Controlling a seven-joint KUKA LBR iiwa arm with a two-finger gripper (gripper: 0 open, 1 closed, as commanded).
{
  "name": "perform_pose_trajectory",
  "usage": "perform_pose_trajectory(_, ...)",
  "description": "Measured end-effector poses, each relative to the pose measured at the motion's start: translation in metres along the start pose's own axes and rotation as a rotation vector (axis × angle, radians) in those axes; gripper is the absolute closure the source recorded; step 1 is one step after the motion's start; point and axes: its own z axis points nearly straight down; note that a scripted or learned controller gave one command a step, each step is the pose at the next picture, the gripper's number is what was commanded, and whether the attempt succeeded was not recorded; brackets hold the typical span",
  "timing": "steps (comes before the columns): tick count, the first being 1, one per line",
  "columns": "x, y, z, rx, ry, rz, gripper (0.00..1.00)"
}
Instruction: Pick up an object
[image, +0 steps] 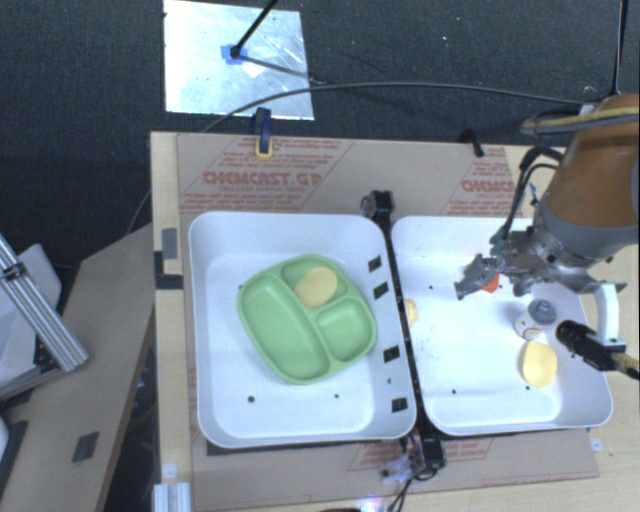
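Note:
My gripper (478, 277) hangs low over the upper middle of the right bin (440, 400), at the end of the grey arm with the orange band (598, 165). A small orange thing (489, 283) shows right at the gripper's tip; whether it is held I cannot tell. A yellow lemon-like object (538, 364) lies in the right bin's lower right. A small grey round object (541, 311) rests just above it. In the left bin (220, 400) sits a green divided plate (290, 340), with a pale yellow object (317, 287) in its top compartment.
A small yellow piece (410, 311) lies against the divider between the bins. Black clips (378, 203) sit along the divider. A black part of the arm (588, 343) juts over the right bin's right side. Cardboard (260, 175) lies under both bins.

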Motion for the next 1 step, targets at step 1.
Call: perform_pose_trajectory(1,0.0001,0.0023,-0.0062,-0.013,-0.001,-0.002,0.00)
